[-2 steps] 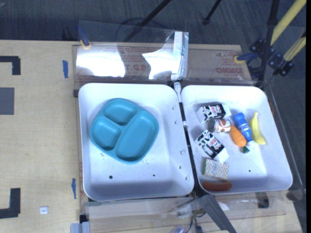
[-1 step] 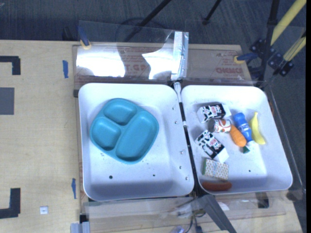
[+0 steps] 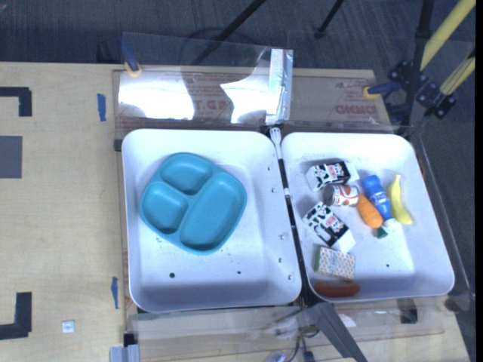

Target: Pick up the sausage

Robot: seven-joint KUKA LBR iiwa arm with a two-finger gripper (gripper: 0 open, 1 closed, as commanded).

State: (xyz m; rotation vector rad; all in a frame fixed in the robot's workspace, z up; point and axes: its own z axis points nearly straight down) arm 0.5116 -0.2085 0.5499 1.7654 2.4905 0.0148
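The long reddish-brown sausage (image 3: 336,287) lies flat in the right white plastic bin (image 3: 430,266). It is tight against the bin's near edge, close to the near left corner, so there is a wall right beside it on that side. Just behind it sits a small square packet with coloured dots (image 3: 336,262). To the right of the sausage the bin floor is bare and white, with lots of open room. Farther back, the other things crowd together: two black-and-white cartons (image 3: 328,173) (image 3: 324,221), a little red-and-white can (image 3: 345,194) between them, an orange toy carrot (image 3: 368,211), a blue bottle (image 3: 375,194) and a yellow banana (image 3: 398,200) near the right wall. The left white plastic bin (image 3: 151,277) touches the right one along the middle edge. It holds a blue plate with three sections (image 3: 194,200), with bare floor around it. Both bins rest on a pale wooden bench (image 3: 53,202) that has black marks and bits of blue tape on it. A shiny clear plastic sheet (image 3: 204,81) stands behind the bins. Past the bench the floor is dark grey carpet (image 3: 60,13), with black stand legs and a yellow pole (image 3: 453,17) in the far right corner.
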